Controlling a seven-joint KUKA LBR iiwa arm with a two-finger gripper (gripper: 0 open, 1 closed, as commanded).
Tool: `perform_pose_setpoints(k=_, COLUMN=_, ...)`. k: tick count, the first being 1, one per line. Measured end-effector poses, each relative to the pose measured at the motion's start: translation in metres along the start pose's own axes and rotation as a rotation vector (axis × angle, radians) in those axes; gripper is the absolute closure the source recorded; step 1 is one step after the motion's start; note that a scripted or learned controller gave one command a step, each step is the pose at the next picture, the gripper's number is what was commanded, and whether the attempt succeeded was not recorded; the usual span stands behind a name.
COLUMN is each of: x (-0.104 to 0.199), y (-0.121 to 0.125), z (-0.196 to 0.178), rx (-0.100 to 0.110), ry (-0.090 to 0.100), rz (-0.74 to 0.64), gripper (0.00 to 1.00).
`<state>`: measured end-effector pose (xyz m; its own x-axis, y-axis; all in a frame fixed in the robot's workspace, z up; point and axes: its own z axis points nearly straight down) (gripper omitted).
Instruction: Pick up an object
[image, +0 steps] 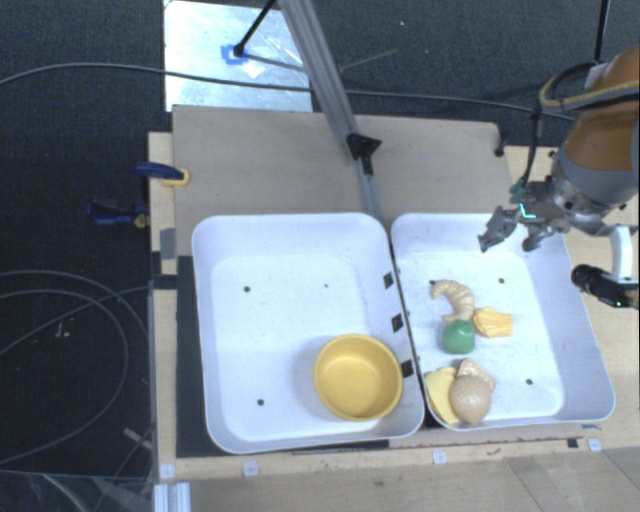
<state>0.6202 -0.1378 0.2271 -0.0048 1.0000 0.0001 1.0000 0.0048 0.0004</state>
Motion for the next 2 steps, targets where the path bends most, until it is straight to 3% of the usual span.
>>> perform_pose_setpoints(k=1, x=0.000, y=0.000, z=-0.001, rx=-0.002, ry=0.000, rz=0.000, gripper=0.00)
perform_pose_setpoints(k=2, x=0.009, y=0.003, z=0.055, rx=0.001, ry=0.000, rz=-0.003, gripper=0.00)
